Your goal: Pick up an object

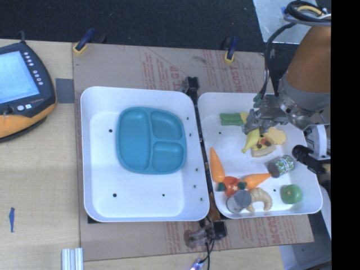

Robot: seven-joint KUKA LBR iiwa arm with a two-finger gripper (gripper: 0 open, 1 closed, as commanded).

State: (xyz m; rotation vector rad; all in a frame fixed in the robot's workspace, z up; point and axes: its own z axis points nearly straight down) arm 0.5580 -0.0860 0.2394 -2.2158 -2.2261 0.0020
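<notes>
Banana (251, 141), seemingly light stiff toy plastic, lying in the right bin (313, 206) beside a green block (229, 118), sitting under the gripper (256, 122), whose grip cannot be told; best pinching across its slim middle.

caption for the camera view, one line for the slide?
Gripper over the banana in the right bin; blue plate in the left.

Probably a robotics lab: teach pendant (22, 89), clamped cardboard sheet (140, 72), white bins (95, 151) on a bench (39, 184).
</notes>
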